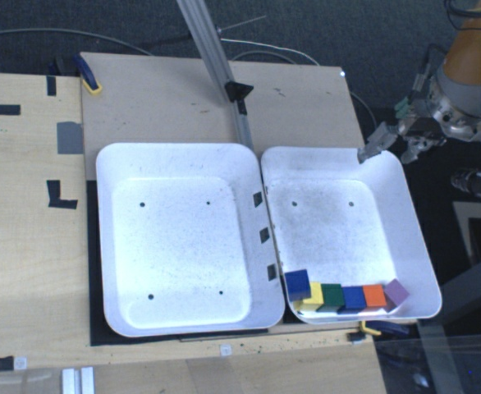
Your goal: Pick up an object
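Well apart, fingers (377, 144) at far rim, grip unclear, blocks (343, 294) near front.

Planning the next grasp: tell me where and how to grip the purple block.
Probably best from above. The purple block ends the row, tilted against the right bin's near corner wall, with the orange block tight beside it. Put the fingers on its two faces not facing the orange block; wall clearance looks tight.

Pale wooden bench (27, 245) on dark carpet floor (322, 15), a slanted metal pole (203, 31) above it
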Action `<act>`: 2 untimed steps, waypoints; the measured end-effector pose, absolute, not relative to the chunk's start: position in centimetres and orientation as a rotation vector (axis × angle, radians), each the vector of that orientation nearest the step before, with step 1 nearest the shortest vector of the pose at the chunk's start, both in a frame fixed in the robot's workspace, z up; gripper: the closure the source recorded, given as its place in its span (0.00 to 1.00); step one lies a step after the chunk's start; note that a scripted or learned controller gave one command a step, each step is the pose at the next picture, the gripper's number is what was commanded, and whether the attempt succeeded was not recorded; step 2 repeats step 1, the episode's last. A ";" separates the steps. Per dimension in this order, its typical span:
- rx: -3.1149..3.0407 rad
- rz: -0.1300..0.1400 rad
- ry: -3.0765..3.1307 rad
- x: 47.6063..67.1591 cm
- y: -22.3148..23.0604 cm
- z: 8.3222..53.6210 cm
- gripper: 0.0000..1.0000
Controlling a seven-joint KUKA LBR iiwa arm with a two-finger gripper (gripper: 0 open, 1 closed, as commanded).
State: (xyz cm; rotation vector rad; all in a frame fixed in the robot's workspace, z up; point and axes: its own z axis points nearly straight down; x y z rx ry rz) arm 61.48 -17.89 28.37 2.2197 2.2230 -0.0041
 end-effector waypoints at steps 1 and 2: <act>2.207 0.010 2.226 65.1 -11.3 37.7 0.00; 2.207 0.010 2.226 65.1 -11.3 37.7 0.00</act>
